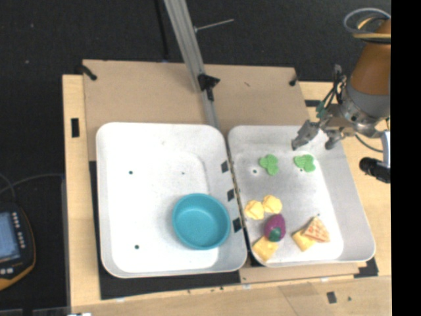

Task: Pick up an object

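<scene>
Green leaf-shaped toy (304, 162) lies in the right bin (342, 176) just below the gripper (318, 137), whose jaws stand apart and empty. Being flat, it may slip between closing fingers.

A robotics lab, seen from above. A plywood desk (164, 91) carries two white bins (131, 157) under a metal camera mast (187, 38). A handheld control pendant (12, 242) rests at left on dark flooring.
</scene>
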Motion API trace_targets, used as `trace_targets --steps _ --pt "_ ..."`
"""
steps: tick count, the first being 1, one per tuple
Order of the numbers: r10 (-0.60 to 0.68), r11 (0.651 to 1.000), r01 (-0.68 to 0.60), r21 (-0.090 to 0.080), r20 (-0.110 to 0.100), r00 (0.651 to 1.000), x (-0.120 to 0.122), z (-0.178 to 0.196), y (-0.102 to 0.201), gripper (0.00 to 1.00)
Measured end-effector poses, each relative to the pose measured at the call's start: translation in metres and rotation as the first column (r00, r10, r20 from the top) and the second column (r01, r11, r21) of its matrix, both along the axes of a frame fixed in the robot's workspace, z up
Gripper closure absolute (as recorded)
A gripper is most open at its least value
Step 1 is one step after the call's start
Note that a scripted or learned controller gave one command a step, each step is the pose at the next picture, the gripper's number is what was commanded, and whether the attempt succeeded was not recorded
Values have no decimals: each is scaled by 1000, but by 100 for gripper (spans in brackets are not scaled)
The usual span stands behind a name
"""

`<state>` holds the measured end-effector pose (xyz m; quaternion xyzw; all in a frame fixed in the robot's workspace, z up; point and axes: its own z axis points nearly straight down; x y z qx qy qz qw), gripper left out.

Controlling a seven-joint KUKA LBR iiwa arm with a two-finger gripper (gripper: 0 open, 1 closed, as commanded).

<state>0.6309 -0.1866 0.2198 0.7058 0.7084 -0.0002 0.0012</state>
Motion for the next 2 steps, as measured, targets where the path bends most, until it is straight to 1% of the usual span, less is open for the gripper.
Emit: trace_targets --steps 1,2 --pt "0 1000 0 -1 0 1000 0 0 0 0" --pt "0 1000 0 0 -4 1000 2 -42 0 0"
